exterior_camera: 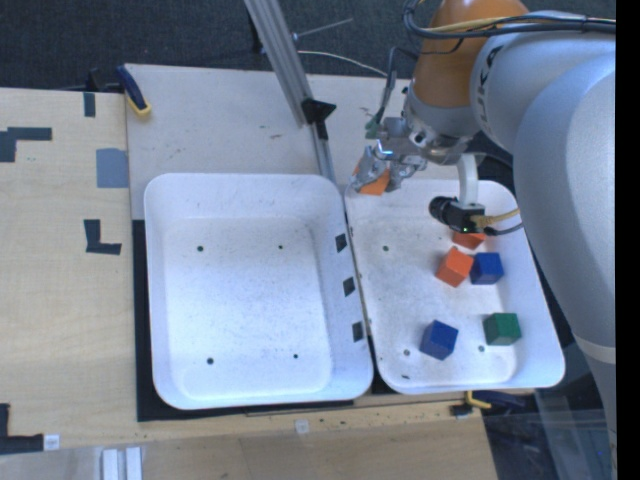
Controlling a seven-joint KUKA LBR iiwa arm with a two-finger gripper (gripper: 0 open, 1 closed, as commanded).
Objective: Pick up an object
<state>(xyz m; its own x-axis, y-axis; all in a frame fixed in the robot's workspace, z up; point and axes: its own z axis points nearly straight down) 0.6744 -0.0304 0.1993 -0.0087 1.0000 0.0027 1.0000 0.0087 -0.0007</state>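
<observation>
**Colleague:** What does the camera view give you?

**Me:** I look down at a slant on two shallow white bins side by side. The left bin (240,288) has nothing but specks in it. The right bin (400,268) holds small cubes: an orange cube (455,266) touching a blue cube (487,268), a second blue cube (438,339) nearer the front, and a green cube (502,328) just beside that one.

**Colleague:** And the arm?

**Me:** The grey arm reaches in from the right. Its gripper (378,176) sits raised over the back left corner of the right bin, and a small orange block (371,184) shows at its fingertips (partly hidden by the metal). I judge the fingers clenched on that block, lifted off the bin floor.

**Colleague:** How will it handle?

**Me:** My guess is light, rigid and not fragile, like a wooden or plastic toy cube. The flat opposite faces are where to take hold; a grip across corners could let it twist out, and smooth paint may be a little slippery.
</observation>
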